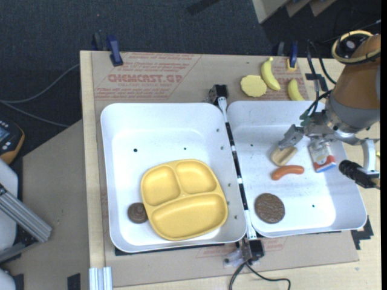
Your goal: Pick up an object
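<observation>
- Several small things are seen in the right bin (347, 219): a tan bread-like piece (282, 156), a red sausage (286, 172), a brown round patty (269, 208) and a small red, white and blue packet (321, 160).
- The tan bread-like piece is taken as the likeliest target, since it lies touching or just under the lower tip of the gripper (300, 136); its long axis is tilted, running from lower left to upper right.
- The sausage is placed just below that piece, lying nearly level with a slight rise to the right, and the patty is found well below, near the bin's front.
- The packet is seen just to the right of the gripper, under the wrist.
- The fingers (290, 139) are spread fairly wide, one reaching down-left toward the tan piece, and nothing is seen clamped between them; the contact itself is perhaps only apparent, as height cannot be judged from this slant.
- The coming move is judged to turn on this: the tan piece lies down and left of the gripper, so a short shift that way and a descent would be needed before closing.
- A yellow divided tray (181, 198) and a small brown disc (138, 212) are held in the left bin (121, 132); two bananas (271, 75) and a yellow piece (254, 86) lie on the bench behind.
</observation>
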Motion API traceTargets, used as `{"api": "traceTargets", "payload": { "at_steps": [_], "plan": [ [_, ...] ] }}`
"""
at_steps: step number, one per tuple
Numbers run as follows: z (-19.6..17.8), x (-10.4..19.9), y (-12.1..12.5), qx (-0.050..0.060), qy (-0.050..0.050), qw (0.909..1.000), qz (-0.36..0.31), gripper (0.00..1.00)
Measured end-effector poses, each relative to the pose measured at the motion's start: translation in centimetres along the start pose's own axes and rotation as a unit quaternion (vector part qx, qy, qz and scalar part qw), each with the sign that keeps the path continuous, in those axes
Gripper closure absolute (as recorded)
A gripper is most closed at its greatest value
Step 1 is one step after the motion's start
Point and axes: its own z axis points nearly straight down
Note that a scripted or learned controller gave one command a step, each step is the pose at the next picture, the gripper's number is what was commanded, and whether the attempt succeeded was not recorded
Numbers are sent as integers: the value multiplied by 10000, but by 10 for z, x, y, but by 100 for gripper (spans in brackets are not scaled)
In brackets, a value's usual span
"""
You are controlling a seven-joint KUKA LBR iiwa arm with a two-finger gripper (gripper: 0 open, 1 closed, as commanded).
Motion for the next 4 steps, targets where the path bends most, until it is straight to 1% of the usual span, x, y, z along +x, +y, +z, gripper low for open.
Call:
{"api": "traceTargets", "payload": {
  "at_steps": [1,2,3,4],
  "plan": [
    [75,18,0,30,9,10000,-8,0],
    [60,17,2,-14,-4,10000,2,100],
    [-36,92,4,-49,2,10000,-38,100],
    [-30,88,2,-6,-2,10000,-5,0]
  ]
}}
